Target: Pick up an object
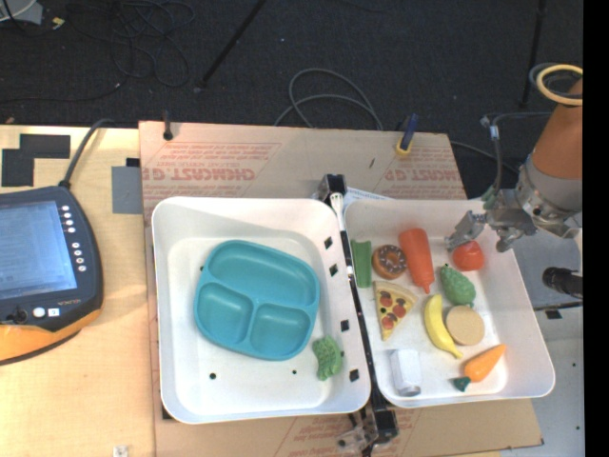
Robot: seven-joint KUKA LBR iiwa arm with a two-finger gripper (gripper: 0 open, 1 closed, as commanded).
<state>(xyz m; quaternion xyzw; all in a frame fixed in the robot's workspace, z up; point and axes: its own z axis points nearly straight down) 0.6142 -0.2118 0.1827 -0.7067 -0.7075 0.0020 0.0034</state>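
My gripper (485, 234) hangs over the far right side of the right bin (533, 374), its two grey fingers apart. A small red tomato (467, 256) sits just below the left finger (465, 228); it is not clasped between the fingers. The same bin holds an orange-red carrot (416, 258), a donut (388, 260), a green cucumber (361, 262), a pizza slice (391, 309), a banana (436, 327), a bumpy green piece (457, 286), a tan round disc (465, 326), a small orange carrot (485, 363) and a white cylinder (406, 370).
The left bin (181, 255) holds a teal divided plate (256, 298) and a broccoli piece (327, 357) near its right wall. A tablet-like pendant (43, 255) lies at the far left of the bench. Cardboard (285, 165) lies under both bins.
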